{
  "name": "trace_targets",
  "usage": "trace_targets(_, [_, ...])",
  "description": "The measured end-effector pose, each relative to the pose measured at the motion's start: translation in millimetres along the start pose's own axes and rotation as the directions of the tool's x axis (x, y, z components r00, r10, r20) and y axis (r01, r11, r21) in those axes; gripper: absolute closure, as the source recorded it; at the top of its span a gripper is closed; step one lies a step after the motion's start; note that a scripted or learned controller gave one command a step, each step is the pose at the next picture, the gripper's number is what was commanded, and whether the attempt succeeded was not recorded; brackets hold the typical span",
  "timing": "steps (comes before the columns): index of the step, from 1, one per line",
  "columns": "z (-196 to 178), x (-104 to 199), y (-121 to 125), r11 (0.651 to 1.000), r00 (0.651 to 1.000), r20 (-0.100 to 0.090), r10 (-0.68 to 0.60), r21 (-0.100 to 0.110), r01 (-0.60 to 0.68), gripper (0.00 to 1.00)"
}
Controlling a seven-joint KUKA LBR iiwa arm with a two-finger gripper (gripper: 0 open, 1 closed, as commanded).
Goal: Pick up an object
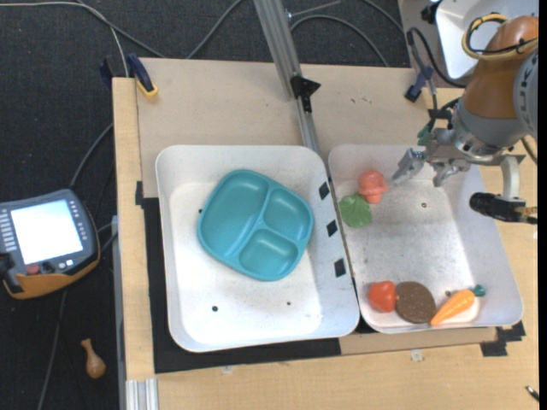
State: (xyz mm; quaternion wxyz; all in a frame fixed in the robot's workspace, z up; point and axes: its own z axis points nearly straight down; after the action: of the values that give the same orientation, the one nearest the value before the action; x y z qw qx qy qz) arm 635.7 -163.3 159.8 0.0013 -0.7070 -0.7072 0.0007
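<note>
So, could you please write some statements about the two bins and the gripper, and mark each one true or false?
1. The teal divided plate lies in the left bin. True.
2. The carrot lies on the plate. False: it lies in the right bin, near its front edge.
3. The gripper hovers over the right bin's far end. True.
4. The pink item and the green item lie far apart. False: they lie side by side.
</note>
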Motion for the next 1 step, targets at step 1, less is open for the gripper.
trace_targets(1, [58.2, 7.3, -4.1, 1.000, 1.000, -0.001, -0.001, 0.001, 0.001, 0.00])
